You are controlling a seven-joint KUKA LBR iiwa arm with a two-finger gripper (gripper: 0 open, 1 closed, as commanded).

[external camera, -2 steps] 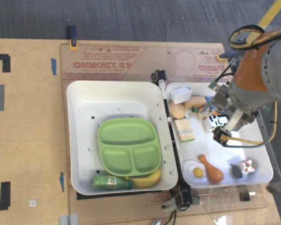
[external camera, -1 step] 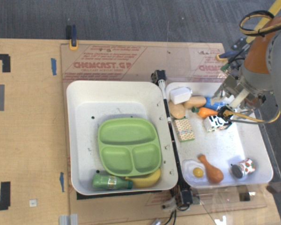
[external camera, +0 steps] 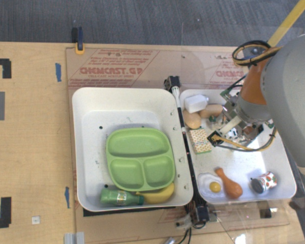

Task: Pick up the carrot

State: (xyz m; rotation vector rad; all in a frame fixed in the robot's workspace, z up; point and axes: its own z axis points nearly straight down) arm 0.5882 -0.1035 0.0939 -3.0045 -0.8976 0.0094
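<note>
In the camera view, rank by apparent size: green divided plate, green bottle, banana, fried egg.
1. green divided plate, clearly largest.
2. green bottle and banana: they look alike, and the plate hides part of the banana, so no ranking.
3. fried egg, smallest.

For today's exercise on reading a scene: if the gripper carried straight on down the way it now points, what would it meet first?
Probably the right bin's floor beside the patterned card; the gripper hangs over that bin's upper half, away from the carrot. Depth is unclear.
</note>
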